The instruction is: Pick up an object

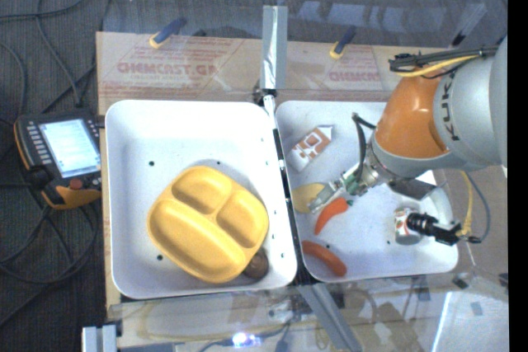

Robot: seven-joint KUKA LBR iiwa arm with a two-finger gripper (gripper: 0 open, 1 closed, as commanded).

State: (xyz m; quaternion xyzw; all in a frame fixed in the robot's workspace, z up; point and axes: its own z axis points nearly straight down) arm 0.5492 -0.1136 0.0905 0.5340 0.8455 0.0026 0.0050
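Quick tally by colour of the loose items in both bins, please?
Yellow: 2, the yellow plastic divided tray and a pale yellow piece
Orange-red: 2, an orange carrot-shaped piece and a red sausage-shaped piece
White: 1, a white-and-orange small carton
Total: 5

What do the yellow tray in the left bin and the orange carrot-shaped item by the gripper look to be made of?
Yellow tray: looks like moulded plastic, smooth with a soft sheen, rounded compartments pressed into it. Carrot-shaped item: probably plastic or rubber toy food, judging by its uniform orange colour with no visible texture; too small to be sure. It lies by the gripper in the right bin.
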